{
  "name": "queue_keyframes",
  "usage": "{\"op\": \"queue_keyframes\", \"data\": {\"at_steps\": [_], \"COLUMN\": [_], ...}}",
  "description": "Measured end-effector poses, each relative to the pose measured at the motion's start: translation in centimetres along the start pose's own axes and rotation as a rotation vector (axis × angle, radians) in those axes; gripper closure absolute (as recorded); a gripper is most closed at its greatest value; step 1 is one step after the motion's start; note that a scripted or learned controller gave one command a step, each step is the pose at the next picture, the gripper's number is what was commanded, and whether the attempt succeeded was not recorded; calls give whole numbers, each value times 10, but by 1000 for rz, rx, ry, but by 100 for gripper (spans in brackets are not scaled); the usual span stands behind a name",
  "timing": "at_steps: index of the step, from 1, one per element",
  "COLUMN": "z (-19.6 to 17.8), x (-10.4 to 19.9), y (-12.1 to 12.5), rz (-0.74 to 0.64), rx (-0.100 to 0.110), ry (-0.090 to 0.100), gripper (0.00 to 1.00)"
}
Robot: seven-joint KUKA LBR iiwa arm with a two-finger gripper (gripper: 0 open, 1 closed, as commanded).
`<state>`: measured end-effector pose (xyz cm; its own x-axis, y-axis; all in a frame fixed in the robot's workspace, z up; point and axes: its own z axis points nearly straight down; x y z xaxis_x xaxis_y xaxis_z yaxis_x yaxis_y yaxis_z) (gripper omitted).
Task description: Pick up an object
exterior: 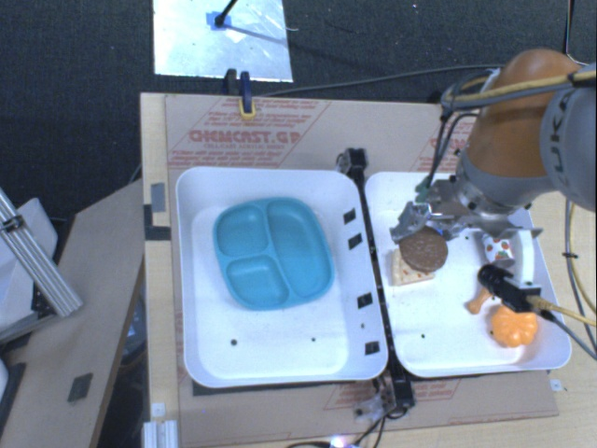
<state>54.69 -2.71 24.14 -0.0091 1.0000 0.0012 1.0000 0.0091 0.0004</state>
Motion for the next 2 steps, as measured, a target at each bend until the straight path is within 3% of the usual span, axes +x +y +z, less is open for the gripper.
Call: {"op": "queue_keyframes", "data": {"at_steps": [2], "z": [16], "x": [92], "y": [23], "rz": [2], "rx": [-1], "ry": [-1], "gripper": [100]}}
